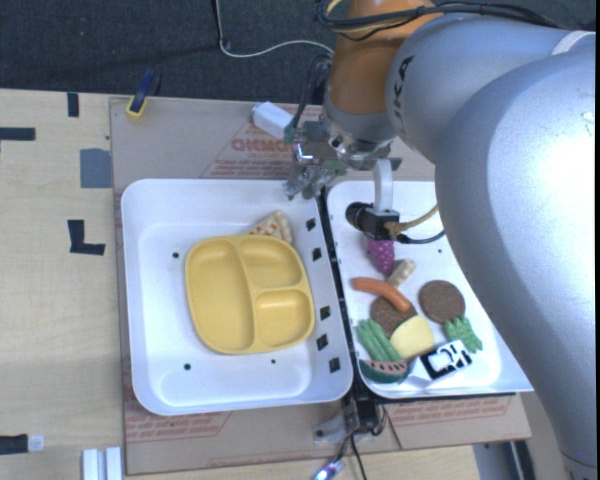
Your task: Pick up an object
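My gripper [308,178] hangs over the far end of the ridge where the two bins meet, with nothing seen in it. Just left of and nearer than it, a tan pizza-like wedge [273,226] lies against the far rim of a yellow divided plate [250,293] in the left bin [138,268]. The right bin [495,366] holds toy food: purple grapes [382,256], an orange sausage [382,291], a brown cookie [442,300], a yellow piece [413,336], green beans [376,340], a watermelon slice [385,371] and a black-and-white piece [448,360].
The grey arm covers the right bin's far right part. A second brown disc [387,313] and a small beige piece [402,270] lie among the food. Cardboard [180,138] lies under the bins, with a white block [271,120] and a blue-yellow clip [140,98] behind.
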You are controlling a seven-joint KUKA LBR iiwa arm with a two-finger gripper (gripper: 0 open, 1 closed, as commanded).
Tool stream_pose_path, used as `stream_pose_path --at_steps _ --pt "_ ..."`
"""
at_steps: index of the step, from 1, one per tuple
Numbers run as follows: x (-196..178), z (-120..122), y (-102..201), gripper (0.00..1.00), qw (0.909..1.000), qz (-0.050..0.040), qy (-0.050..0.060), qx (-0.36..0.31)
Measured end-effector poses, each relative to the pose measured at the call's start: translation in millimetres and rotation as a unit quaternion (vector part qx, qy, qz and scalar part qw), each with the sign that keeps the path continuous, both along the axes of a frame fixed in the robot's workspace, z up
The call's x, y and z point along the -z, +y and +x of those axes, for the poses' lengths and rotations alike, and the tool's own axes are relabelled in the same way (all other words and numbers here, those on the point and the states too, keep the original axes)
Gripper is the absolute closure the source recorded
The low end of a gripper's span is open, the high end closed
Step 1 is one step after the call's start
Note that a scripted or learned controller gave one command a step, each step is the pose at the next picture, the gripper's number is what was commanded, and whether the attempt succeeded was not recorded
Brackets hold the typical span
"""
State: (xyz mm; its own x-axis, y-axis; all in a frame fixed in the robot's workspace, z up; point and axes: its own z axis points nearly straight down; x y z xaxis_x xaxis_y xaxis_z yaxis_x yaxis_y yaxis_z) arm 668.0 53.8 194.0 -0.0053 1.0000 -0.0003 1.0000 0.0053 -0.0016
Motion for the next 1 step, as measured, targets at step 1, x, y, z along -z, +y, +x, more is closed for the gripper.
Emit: stream_pose_path --at_steps 1 --pt "-25.1 -100.1 -83.7 1.0 1.0 -0.002 0.001 0.007"
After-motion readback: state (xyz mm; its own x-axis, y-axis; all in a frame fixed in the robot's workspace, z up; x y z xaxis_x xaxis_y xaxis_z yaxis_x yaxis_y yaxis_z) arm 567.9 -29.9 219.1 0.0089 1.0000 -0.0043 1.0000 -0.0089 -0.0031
